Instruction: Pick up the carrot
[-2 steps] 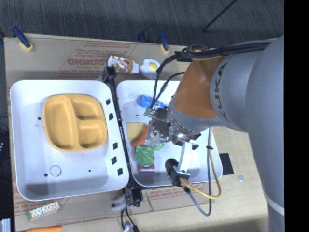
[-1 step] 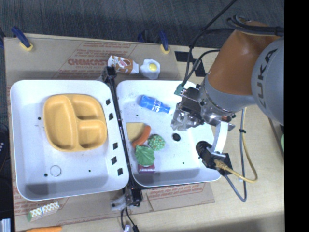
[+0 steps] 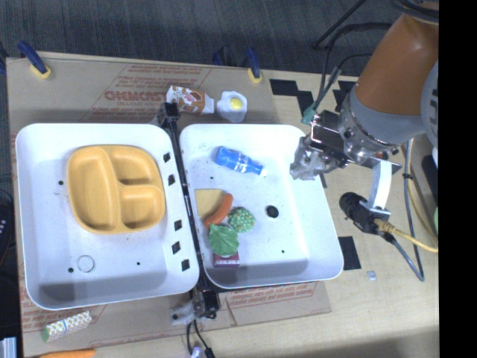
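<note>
The carrot (image 3: 220, 209), orange and short, lies slanted in the right bin (image 3: 298, 230) near its left wall, between a yellow wedge and a green bumpy ball. My gripper (image 3: 305, 166) hangs over the bin's right rim, well to the right of the carrot and apart from it. Nothing shows between its fingers.
Also in the right bin are a blue bottle (image 3: 238, 161), a yellow wedge (image 3: 208, 199), a green bumpy ball (image 3: 241, 219) and a green leafy item (image 3: 223, 241) on a red pack. The left bin (image 3: 37, 200) holds a yellow divided tray (image 3: 115, 186). Small items (image 3: 205, 101) lie behind the bins.
</note>
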`<state>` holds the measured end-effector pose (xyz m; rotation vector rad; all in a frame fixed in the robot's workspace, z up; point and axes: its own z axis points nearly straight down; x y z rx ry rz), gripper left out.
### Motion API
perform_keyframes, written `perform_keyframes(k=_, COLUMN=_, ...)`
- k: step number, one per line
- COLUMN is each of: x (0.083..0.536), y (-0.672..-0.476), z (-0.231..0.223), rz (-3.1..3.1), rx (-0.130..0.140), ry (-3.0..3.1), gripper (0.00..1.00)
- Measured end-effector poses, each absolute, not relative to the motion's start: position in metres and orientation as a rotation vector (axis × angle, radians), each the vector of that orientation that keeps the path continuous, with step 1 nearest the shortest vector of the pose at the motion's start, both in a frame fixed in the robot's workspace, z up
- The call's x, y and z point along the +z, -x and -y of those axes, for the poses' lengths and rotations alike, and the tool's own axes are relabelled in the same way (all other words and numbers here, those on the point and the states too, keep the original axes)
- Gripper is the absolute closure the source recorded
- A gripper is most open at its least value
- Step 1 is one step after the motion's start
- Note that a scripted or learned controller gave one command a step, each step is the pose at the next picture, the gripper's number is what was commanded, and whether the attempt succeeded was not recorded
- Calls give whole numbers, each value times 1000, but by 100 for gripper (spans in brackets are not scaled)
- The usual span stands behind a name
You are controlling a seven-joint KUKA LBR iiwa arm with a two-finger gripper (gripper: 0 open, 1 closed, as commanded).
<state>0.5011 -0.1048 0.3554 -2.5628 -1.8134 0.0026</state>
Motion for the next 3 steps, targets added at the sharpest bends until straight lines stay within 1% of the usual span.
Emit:
perform_keyframes(k=1, x=301, y=-532, z=156, rz=1851, rx=5, ry=2534, gripper=100)
perform_keyframes(k=2, x=341, y=-568, z=179, rz=1872, rx=2, ry=2521, gripper=100)
perform_keyframes(k=3, x=283, y=-644, z=197, rz=2045, rx=3, ry=2382, gripper=100)
